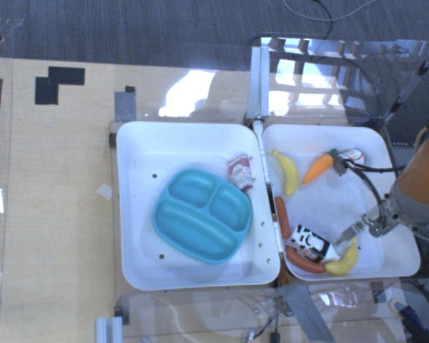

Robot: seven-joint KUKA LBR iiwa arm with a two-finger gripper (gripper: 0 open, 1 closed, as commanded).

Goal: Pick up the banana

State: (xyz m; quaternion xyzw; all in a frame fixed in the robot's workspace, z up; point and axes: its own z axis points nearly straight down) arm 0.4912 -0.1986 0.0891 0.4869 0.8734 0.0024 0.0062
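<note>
Two bananas in the right bin (407, 259): one (287, 171) near the dividing wall, one (345, 258) at the front edge beside a sausage (304, 261). Step: approach, nothing held. My pincer (349, 232) hangs just above the front banana, arm slanting in low from the right; jaw state cannot be told. Next: descend, straddle, close.

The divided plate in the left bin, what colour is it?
Light blue plate, clearest in the camera view.

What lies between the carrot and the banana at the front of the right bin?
In the camera view, mostly bare white bin floor separates the carrot from the banana; the gripper reaches in just above that banana.
</note>
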